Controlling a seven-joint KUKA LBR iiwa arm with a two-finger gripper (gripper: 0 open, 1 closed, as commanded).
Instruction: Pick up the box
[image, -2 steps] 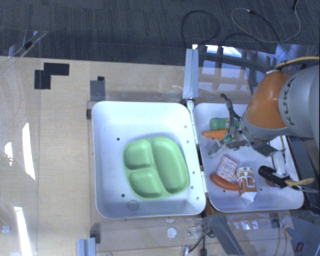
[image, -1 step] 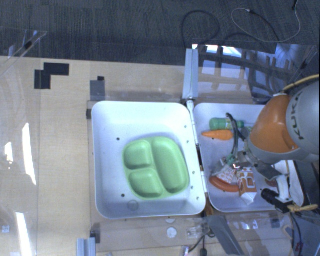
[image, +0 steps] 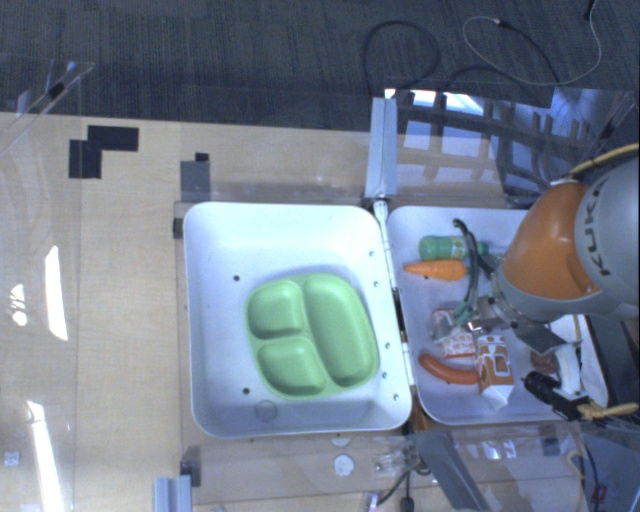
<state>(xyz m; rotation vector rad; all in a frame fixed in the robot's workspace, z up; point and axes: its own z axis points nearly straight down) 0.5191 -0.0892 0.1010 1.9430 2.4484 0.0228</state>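
At the bottom of the frame, the pale wooden surface (image: 110, 350) carries two shallow white bins side by side. In the right bin (image: 430, 405), nearest the lower edge, a red sausage-shaped item (image: 447, 370) lies just beside the box (image: 492, 362), an orange-and-white printed carton resting on the bin floor at lower right of centre. Just above the box, the end effector (image: 478, 312) hangs low over a crumpled packet (image: 450, 333); how far it is open cannot be told, and nothing is seen in its grasp. The grey arm with its orange band (image: 550, 250) comes in from the right. Farther up the same bin lie an orange carrot (image: 436, 269) and, beyond it, a green bottle (image: 445, 246). The left bin (image: 215, 260) holds a green three-compartment tray (image: 311, 331).
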